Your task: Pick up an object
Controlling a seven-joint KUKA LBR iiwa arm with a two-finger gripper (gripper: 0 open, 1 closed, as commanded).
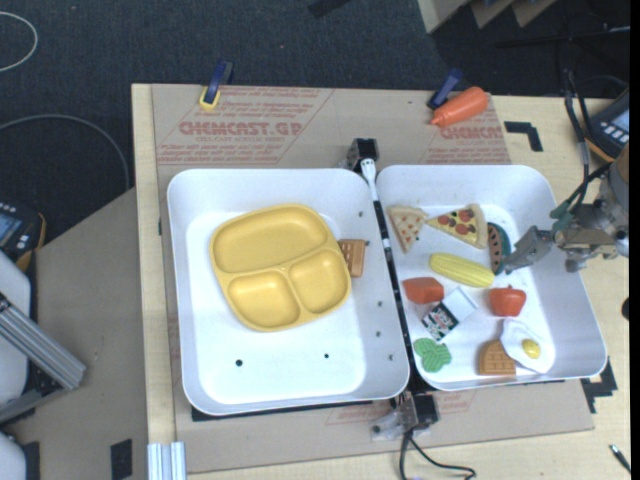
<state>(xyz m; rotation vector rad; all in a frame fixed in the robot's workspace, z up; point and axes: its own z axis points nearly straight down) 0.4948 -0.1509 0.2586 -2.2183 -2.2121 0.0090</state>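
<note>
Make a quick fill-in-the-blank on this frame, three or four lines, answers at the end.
1. The yellow divided plate lies in the ____ bin.
2. The corn cob lies in the ____ bin.
3. The orange carrot lies on the cardboard, ____ both bins.
4. The fried egg lies beside the ____-shaped cracker.

Missing words: left; right; outside; house
</note>
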